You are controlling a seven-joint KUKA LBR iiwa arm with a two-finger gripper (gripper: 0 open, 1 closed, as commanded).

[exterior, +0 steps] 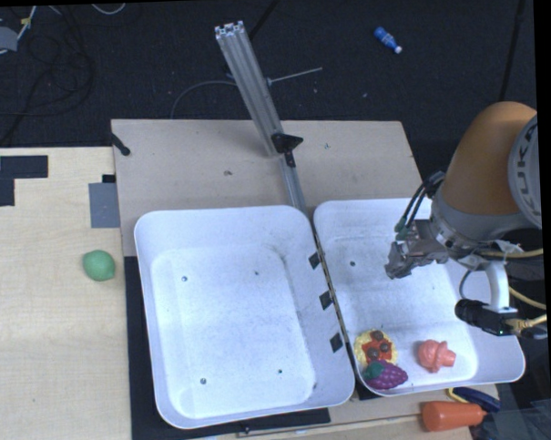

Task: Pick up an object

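The gripper (pixel 398 266) hovers over the right bin (pixel 349 222), jaws' state untellable; next, descend toward the pink toy (pixel 435 354).

My gripper (pixel 398 266) is too small and dark to read finger state. My arm (pixel 492 173) is cropped at right (wrist bulk hides the right bin's (pixel 349 222) far-right rim). Orange object (pixel 451 415) partly hidden at bench's near edge.

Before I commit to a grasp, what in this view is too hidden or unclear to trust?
- Gripper: small, dark; finger state unreadable.
- Right bin: right side hidden under the arm.
- Yellow and purple toys: clumped at the near rim, shapes unclear.
- Orange object: cut by the bottom edge.
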